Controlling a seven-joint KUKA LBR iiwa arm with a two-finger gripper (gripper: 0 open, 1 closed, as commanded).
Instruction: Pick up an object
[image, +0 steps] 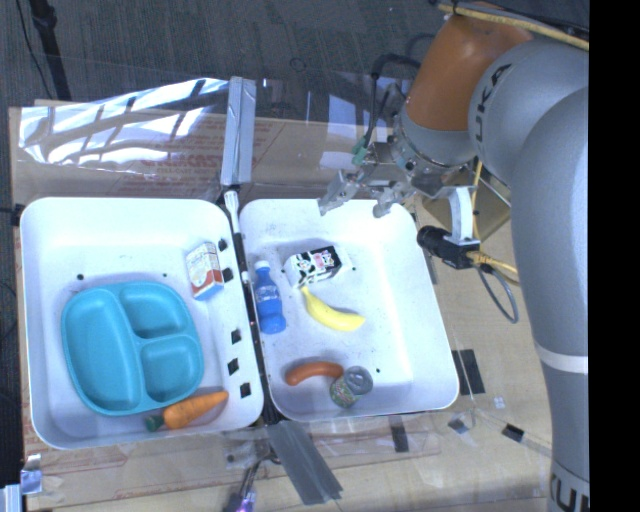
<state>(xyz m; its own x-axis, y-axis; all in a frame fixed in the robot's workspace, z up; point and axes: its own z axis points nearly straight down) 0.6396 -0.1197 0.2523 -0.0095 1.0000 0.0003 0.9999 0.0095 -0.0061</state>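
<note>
My gripper (356, 204) hangs over the far edge of the right bin (430, 330), open, with nothing between its fingers. Below it in that bin lie a black-and-white milk carton (317, 265), a yellow banana (331, 312), a blue bottle (267, 297) along the left wall, a red sausage (313, 372) and a small can (351, 385) near the front. The carton sits closest to the gripper, a short way toward the front and left of it.
The left bin (45, 240) holds a turquoise divided plate (130, 345), a small red-and-white box (204, 270) and an orange carrot (190, 409). A metal divider (236, 130) and shiny plastic sheet (120, 125) stand behind the bins.
</note>
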